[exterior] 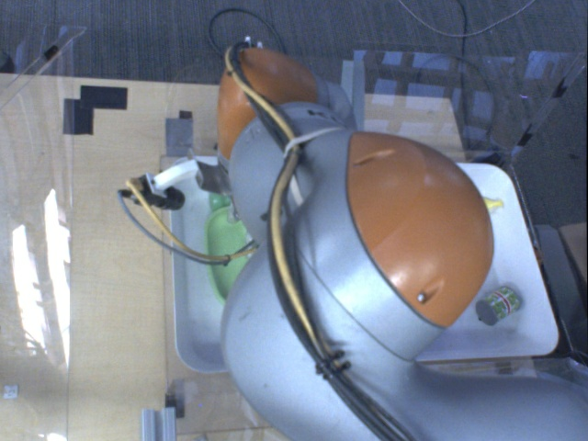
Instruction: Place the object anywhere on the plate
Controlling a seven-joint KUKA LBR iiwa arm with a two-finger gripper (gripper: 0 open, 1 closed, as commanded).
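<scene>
Here, green plate (219,237) beneath arm (367,274)

Wooden bench (101,274), two white bins (188,338)

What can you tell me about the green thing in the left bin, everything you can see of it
The green thing looks like smooth, light green plastic, maybe the rim of a plate, though too little shows to be sure. It lies in the left white bin, toward its right side. The grey arm covers most of it, leaving a curved strip. A yellowish cable loops across in front of it. Whether anything touches it cannot be told.
</scene>
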